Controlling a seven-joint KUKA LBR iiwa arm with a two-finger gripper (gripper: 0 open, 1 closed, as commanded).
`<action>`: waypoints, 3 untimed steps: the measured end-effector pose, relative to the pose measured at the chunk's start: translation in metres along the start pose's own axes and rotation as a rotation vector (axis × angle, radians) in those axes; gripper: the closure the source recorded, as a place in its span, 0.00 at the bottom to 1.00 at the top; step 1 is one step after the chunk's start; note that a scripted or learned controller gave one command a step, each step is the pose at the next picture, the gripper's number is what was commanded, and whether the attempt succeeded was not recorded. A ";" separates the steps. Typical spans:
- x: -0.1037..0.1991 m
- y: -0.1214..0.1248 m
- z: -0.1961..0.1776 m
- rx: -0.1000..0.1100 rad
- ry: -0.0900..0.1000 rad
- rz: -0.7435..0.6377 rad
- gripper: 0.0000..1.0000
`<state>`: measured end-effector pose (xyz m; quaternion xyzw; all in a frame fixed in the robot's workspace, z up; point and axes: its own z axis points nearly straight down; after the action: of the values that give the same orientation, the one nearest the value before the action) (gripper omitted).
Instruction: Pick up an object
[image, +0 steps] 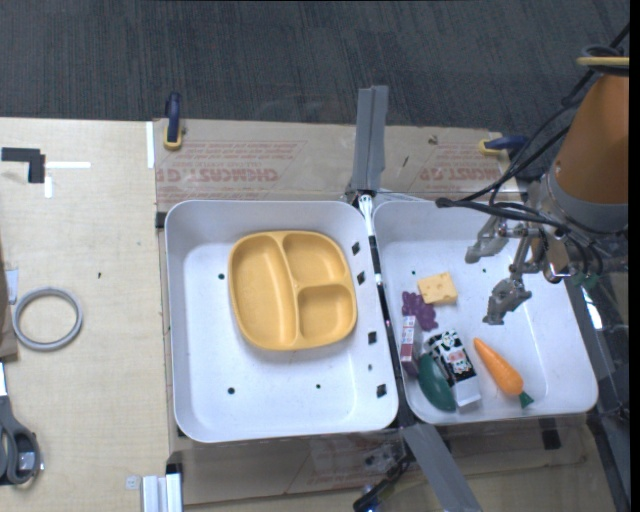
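Observation:
The right bin (560, 400) holds several small objects. A yellow cheese wedge (437, 289) lies near its middle, with purple grapes (418, 308) just below it to the left. A slim pink packet (408, 338), a dark green vegetable (435, 385) and a black-and-white milk carton (455, 362) crowd the front left. An orange carrot (499, 368) lies to their right. My gripper (490, 283) hangs over the right half of this bin, above and to the right of the cheese. It is open, with nothing between its fingers.
The left bin (190, 380) holds a yellow divided plate (292, 290). A grey divider bar (370, 140) runs between the bins at the back. On the bench at far left lie a grey tape ring (45, 318) and scissors (18, 450). Cables trail from the wrist (500, 205).

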<state>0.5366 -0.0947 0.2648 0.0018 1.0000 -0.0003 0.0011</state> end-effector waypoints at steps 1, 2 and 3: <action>0.058 -0.002 0.134 0.000 0.001 0.136 0.00; -0.012 0.000 0.124 0.000 0.002 0.233 0.00; 0.059 -0.022 0.108 0.001 0.002 0.581 0.00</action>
<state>0.4780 -0.1164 0.1571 0.2880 0.9576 -0.0003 0.0001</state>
